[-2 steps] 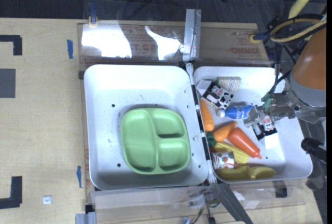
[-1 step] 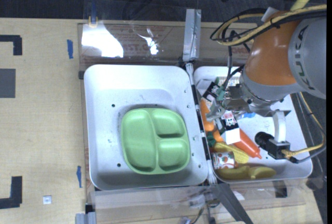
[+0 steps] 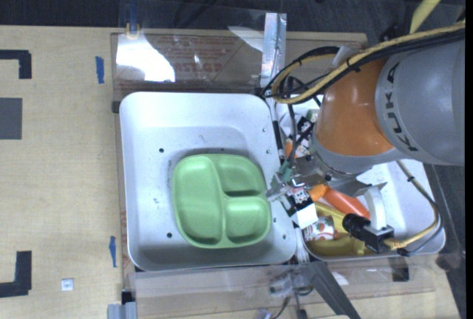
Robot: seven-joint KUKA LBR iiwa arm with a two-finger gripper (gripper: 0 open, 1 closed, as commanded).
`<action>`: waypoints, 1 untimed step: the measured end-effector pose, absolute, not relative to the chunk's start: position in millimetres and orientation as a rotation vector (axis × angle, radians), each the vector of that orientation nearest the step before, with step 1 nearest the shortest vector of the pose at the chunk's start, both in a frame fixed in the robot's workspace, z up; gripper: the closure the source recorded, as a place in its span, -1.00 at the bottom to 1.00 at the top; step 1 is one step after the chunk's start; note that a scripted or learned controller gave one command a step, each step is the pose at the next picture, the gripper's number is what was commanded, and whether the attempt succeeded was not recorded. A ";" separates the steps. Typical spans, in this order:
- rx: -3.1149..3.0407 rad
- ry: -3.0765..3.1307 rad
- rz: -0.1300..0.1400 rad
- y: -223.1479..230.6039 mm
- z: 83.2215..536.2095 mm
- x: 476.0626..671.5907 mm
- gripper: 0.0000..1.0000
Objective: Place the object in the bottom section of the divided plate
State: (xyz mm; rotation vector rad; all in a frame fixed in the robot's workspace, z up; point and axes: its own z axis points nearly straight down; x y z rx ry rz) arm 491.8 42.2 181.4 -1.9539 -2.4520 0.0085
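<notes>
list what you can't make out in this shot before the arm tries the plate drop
- Claw: in the camera view it sits among cables and a white tag at the bins' divide, too cluttered to read.
- Right bin: the arm covers most of it.
- Orange object and yellow items: partly hidden by the arm and a black part, so their shapes are unclear.
- Green divided plate: fully seen, nothing in it.

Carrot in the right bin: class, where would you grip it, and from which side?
Grip the carrot across its narrow width near the middle, coming from above. It lies flat and slanted, long and tapered, so the pincer should close across the long axis. The arm hides part of the bin, so judge cautiously.
</notes>
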 end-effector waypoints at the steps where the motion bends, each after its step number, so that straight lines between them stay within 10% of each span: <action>1: -2.204 -2.237 0.007 -6.0 262.8 481.3 1.00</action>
